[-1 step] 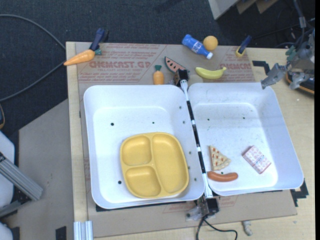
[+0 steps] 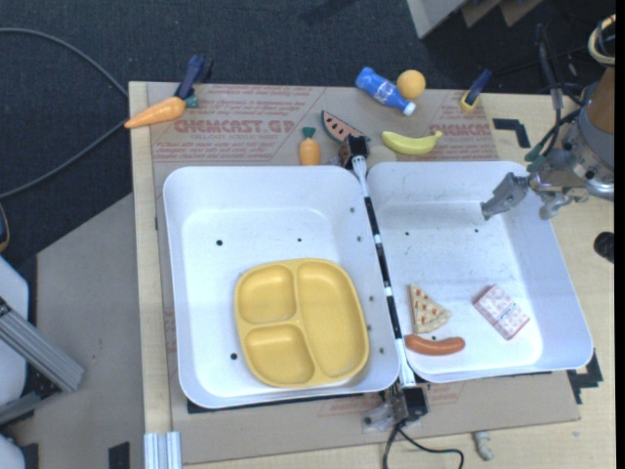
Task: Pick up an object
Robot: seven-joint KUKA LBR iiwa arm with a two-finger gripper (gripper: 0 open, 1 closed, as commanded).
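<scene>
Jaws [image 2: 500, 199] hanging over the right bin [image 2: 576, 311], nothing grabbed.
Can't tell if they're apart or together, too blurry. Pizza slice [image 2: 427, 309], sausage [image 2: 436, 344] and pink packet [image 2: 501, 312] sit around 6 o'clock, well apart from them.

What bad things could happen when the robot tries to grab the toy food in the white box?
The pizza slice and sausage lie almost touching, so the gripper might bump one while going for the other. Both look flat, so the fingers may slide off and come up with nothing. The pink packet sits close to the right bin's wall, leaving little room beside it.
</scene>
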